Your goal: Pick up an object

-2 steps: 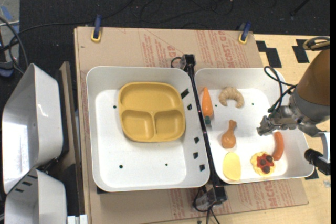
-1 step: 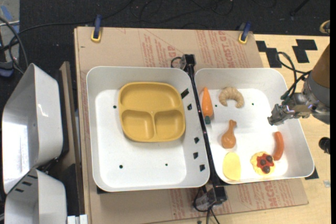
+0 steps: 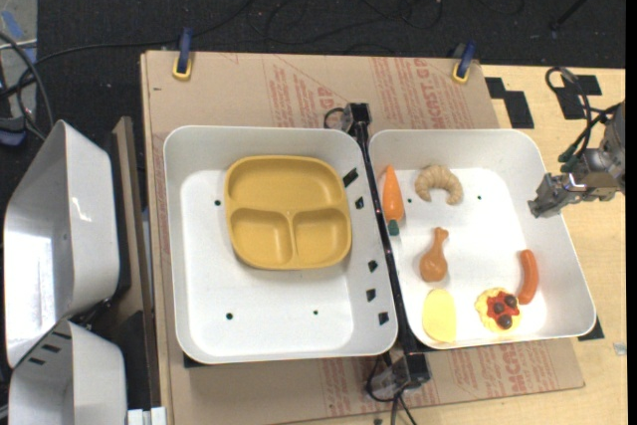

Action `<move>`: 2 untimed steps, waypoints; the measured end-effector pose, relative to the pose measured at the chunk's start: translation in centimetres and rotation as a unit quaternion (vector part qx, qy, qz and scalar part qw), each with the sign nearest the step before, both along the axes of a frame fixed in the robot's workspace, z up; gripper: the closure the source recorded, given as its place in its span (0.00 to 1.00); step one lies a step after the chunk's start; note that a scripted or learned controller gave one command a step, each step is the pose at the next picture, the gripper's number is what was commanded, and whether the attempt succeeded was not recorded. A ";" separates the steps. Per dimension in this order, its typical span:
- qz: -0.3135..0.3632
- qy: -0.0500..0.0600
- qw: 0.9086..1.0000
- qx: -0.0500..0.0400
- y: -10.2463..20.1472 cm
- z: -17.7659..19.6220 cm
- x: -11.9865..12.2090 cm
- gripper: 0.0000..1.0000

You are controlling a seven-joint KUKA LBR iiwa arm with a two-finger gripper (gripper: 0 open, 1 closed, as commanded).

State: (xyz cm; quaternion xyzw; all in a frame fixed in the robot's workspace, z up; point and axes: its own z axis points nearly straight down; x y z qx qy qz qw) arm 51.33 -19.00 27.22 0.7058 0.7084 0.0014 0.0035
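Gripper [image 3: 549,197] poised at the right rim of the right bin [image 3: 518,146], approach not yet made.

Whether anything is grasped cannot be told (the tool is small and blurred at the frame's right edge). Nearest lies the sausage [image 3: 528,276], lower right, its long axis running near-vertical in the frame. A descent leftward and downward is judged necessary, with the wrist turned across that axis. Farther left lie the drumstick [image 3: 434,255] and croissant [image 3: 439,182].

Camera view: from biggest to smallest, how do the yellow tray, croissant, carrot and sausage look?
1. Yellow tray, by far.
2. Croissant.
3. Carrot and sausage: both slim and about equally long, too close to rank.
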 end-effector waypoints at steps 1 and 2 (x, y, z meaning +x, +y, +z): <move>0.002 0.003 1.000 0.002 4.8 -1.1 0.7 1.00; 0.002 0.004 1.000 0.002 10.2 -1.4 -0.5 1.00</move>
